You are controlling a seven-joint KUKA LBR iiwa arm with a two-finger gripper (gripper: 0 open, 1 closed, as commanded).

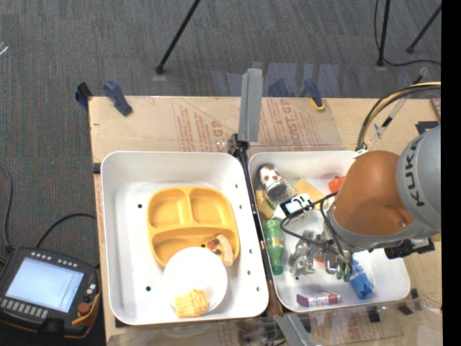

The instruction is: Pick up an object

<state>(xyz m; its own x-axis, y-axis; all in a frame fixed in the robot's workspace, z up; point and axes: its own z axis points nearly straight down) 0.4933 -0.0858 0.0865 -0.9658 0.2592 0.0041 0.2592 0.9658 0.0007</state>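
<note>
Camera view: my pincer (317, 259) low in the right bin (400, 283); finger state cannot be determined.

Both bins are smooth, shallow, white. The left bin (122, 193) holds a glossy yellow divided tray (189, 218), a round white plate (194, 276) and a ridged yellow piece (190, 303). The right bin holds a green bottle (274, 245), long axis front to back, just left of my pincer, plus a blue block (361, 283) and a flat pink box (318, 299).

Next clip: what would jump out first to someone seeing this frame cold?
The grey arm's orange band looms over the right bin, its gripper low among the clutter beside a green bottle. In the left bin, a yellow divided tray lies with a white plate overlapping its near edge.
</note>
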